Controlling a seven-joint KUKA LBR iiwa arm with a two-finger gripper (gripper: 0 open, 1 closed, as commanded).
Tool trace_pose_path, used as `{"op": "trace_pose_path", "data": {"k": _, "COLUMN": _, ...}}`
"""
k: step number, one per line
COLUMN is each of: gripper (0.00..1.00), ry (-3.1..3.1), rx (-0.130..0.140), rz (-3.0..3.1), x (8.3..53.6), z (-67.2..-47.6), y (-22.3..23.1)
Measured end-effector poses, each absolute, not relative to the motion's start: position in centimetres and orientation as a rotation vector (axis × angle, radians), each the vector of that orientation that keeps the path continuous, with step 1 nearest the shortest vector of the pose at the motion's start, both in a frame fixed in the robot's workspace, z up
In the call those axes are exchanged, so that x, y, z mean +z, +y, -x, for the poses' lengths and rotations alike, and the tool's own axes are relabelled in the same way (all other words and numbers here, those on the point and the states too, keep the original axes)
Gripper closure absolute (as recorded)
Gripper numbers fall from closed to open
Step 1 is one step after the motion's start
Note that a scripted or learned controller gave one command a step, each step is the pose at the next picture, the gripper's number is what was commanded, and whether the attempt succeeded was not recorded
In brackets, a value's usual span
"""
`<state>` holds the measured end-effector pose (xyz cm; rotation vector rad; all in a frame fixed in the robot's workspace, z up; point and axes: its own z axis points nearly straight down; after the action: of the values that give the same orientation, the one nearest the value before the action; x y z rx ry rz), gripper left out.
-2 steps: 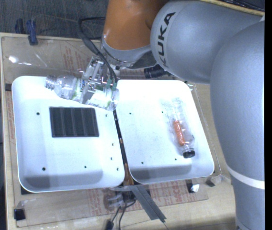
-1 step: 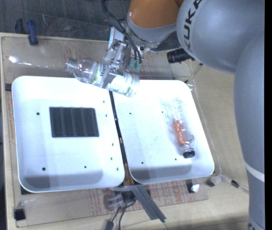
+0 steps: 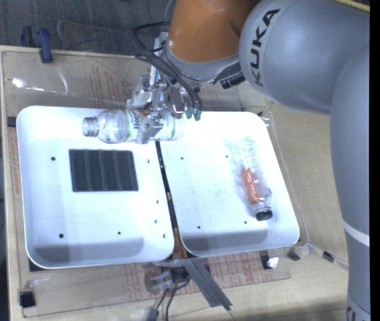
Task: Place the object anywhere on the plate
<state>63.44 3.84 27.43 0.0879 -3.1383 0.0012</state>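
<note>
A clear plastic bottle [image 3: 120, 126] with a white cap lies sideways near the back edge of the left bin [image 3: 43, 199], cap pointing left. My gripper [image 3: 153, 120] is shut on the bottle's right half, over the seam between the two bins. The dark ribbed rectangular plate [image 3: 103, 170] lies flat in the left bin, just in front of and below the bottle.
In the right bin [image 3: 203, 206] lies another clear bottle [image 3: 251, 179] with an orange-red inside and a black cap. A blue clamp [image 3: 44, 44] sits at the bench's back left corner. The big grey arm hangs over the back right.
</note>
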Motion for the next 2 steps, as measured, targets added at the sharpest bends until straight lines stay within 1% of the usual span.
{"op": "trace_pose_path", "data": {"k": 1, "gripper": 1.0, "ry": -3.113, "rx": 0.002, "rz": -0.444, "x": 31.52, "z": -62.24, "y": 2.79}}
{"op": "trace_pose_path", "data": {"k": 2, "gripper": 0.0, "ry": -3.114, "rx": 0.002, "rz": -0.443, "x": 31.54, "z": -62.25, "y": 2.77}}
